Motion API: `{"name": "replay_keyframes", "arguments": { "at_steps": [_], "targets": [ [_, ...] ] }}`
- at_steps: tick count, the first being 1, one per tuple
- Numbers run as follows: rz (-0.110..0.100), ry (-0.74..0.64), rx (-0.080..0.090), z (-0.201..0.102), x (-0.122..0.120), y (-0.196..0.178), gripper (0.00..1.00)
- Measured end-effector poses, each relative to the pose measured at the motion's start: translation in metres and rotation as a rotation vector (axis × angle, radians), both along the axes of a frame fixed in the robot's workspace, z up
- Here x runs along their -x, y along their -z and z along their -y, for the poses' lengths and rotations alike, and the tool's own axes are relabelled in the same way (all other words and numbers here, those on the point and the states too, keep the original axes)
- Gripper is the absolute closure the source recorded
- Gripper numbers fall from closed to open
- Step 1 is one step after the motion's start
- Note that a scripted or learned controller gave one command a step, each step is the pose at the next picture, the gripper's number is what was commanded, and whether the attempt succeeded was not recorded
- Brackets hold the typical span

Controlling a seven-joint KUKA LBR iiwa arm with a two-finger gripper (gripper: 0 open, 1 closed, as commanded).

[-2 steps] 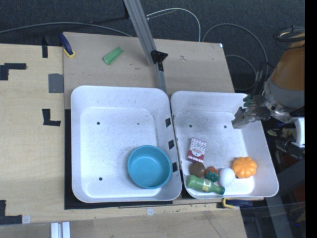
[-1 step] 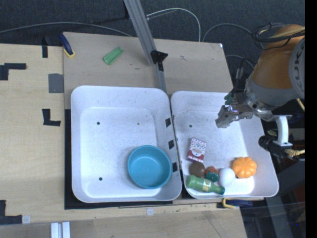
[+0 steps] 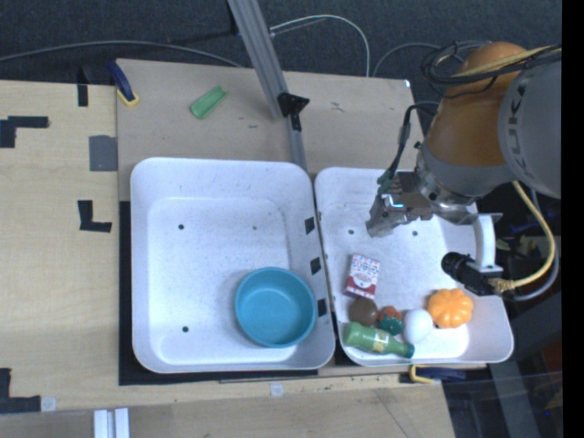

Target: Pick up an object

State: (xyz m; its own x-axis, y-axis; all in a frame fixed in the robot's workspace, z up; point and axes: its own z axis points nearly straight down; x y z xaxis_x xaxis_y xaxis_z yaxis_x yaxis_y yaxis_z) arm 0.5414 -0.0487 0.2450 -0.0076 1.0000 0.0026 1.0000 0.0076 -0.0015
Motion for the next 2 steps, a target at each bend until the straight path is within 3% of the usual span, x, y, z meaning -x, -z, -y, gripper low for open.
{"name": "replay_keyframes", "arguments": {
  "at_steps": [2],
  "targets": [
    [-0.001,0.0,0.001,-0.11,0.021,-0.003,1.0]
  ]
}}
